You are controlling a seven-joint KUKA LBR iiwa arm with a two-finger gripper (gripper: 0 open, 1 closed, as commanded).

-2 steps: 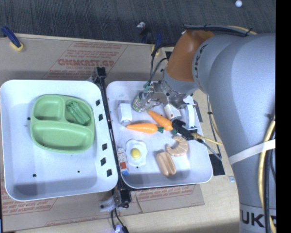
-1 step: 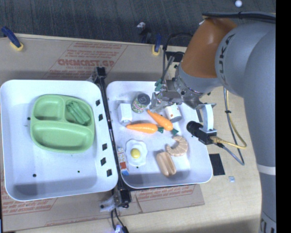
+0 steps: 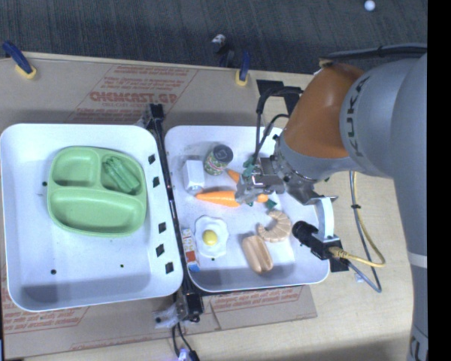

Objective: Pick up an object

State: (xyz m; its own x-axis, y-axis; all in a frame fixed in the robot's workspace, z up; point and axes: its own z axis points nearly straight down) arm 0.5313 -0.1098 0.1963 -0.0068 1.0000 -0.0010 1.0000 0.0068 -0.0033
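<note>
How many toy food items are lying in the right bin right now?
6 visible: a can at the back, a white block beside it, a carrot mid-bin, a fried egg, a hot dog and a croissant in front. The arm may hide more.

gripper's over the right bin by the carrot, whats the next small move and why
Probably a short drop straight down onto the carrot. The gripper sits at the carrot's right end in the right bin, nothing shows between its fingers, and the croissant lies close by, so sideways travel risks bumping it.

fixed overhead | slanted down — both bins (image 3: 165, 201) | mid-range
</note>
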